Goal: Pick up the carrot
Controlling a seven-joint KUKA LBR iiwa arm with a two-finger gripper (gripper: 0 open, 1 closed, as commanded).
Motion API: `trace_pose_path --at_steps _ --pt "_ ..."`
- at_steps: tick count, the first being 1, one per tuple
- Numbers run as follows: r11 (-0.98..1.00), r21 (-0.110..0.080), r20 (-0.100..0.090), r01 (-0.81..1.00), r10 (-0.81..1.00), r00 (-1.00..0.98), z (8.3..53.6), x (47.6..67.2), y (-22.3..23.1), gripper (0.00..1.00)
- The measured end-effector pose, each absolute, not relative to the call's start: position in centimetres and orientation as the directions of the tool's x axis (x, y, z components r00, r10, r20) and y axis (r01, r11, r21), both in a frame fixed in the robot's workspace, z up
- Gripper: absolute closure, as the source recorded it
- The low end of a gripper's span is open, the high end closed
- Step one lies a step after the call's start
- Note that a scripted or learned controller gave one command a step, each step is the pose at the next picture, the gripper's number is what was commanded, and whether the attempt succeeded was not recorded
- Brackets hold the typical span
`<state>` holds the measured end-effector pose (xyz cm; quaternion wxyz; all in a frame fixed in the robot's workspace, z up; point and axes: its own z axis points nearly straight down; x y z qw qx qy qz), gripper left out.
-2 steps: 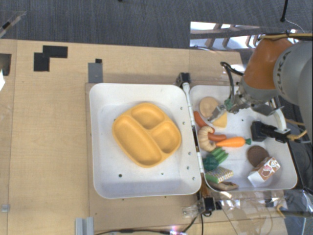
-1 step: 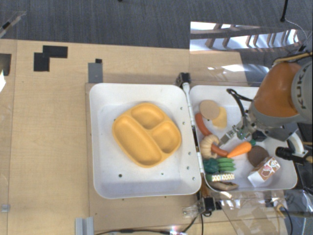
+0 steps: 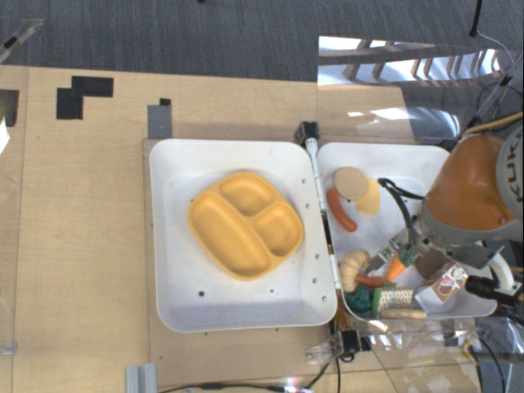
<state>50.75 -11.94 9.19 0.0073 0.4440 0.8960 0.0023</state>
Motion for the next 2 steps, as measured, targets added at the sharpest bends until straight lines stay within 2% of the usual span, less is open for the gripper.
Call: trace_pose_path --at_steps 1,2 --pt "0.608 0.018 -0.014 0.794 0.794 -0.608 10.3 51.1 -11.8 1.0" --pt "0.328 0.008 -0.003 0.945 0.945 -0.328 18.6 49.0 -7.3 1.0"
